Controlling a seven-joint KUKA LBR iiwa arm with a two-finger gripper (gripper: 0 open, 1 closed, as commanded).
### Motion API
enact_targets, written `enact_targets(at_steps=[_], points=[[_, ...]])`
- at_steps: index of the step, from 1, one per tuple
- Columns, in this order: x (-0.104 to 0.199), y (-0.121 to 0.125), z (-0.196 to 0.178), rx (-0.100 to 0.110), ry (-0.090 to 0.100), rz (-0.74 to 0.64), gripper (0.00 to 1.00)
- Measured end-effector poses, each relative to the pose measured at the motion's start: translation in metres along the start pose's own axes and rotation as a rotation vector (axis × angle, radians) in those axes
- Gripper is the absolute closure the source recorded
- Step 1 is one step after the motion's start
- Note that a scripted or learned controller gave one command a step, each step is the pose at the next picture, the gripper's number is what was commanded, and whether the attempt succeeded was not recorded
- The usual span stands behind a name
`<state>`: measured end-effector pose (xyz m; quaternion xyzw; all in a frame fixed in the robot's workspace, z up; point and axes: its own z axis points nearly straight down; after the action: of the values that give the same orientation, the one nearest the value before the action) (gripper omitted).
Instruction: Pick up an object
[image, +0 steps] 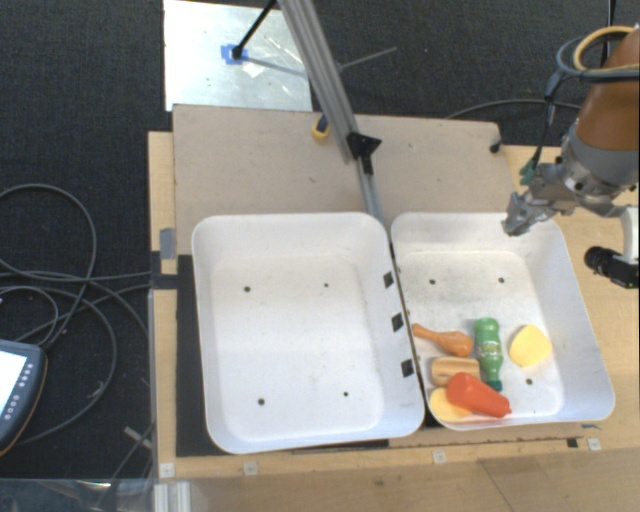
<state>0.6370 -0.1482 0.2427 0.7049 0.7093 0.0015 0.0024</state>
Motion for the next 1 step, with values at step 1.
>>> enact_targets(at_steps=[1], points=[[0.0521,-0.0242,0.0105,0.007,0.004,-0.003,1.0]])
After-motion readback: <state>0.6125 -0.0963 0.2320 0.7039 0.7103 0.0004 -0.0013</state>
